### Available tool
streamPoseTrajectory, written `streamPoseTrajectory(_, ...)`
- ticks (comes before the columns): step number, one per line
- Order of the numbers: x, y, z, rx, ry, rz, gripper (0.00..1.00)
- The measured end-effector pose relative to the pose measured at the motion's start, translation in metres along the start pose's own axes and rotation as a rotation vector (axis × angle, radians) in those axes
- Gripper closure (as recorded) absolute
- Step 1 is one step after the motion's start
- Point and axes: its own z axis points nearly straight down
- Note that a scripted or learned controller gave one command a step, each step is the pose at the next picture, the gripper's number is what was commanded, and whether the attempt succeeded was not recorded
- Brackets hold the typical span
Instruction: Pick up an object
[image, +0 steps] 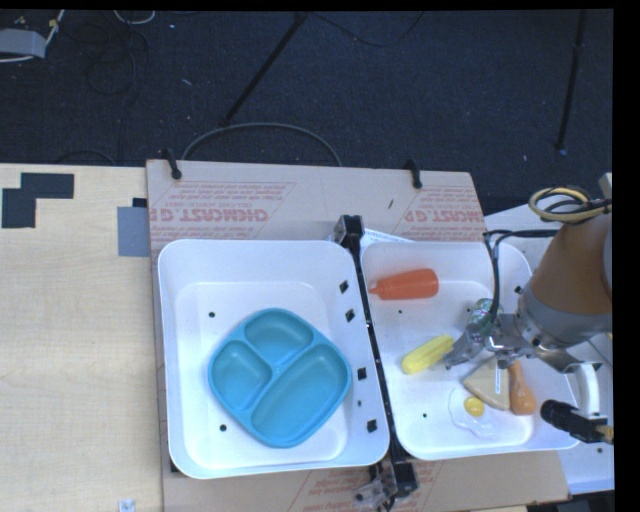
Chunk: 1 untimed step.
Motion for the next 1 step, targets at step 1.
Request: streamPoseTrajectory(1,-0.0013,0.0037,0.0381,-0.019,-0.009,0.0,0.0)
